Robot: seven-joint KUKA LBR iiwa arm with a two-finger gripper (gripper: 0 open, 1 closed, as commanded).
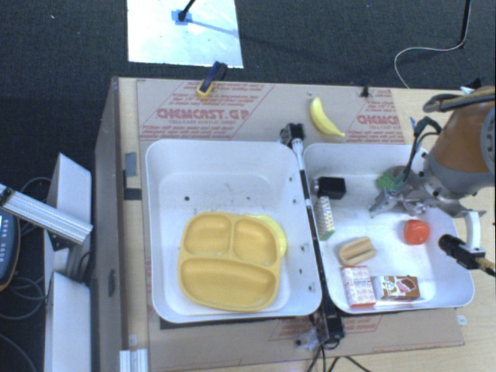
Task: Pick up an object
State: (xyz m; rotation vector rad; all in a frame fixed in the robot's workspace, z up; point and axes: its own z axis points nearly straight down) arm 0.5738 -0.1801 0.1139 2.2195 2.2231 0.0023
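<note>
- Green object: small, leafy-looking, probably a light toy vegetable; lies in the right bin near its far wall, touching or just under the gripper.
- Likely soft or thin plastic, light, a bit slippery; best taken across its narrow body, not by a loose edge.
- Gripper: low over the bin floor, just nearer the camera than the green object; metal parts splayed, but cannot tell whether spread or pressed together, nor whether anything sits between them.
- Orange-red ball: just beside the gripper toward the near side, apart from it; round, smooth, apt to roll away if nudged.
- Black block: left of the gripper, near the dividing wall; stiff, easy to pinch by its flat sides.
- Bread roll and two small cartons: near edge of the same bin, well apart from the gripper; light, cartons crushable.
- Narrow tube: along the divider.
- Left bin: holds a yellow divided tray, broad, flat, hard to grip.
- Banana: on the table behind the bins.
</note>
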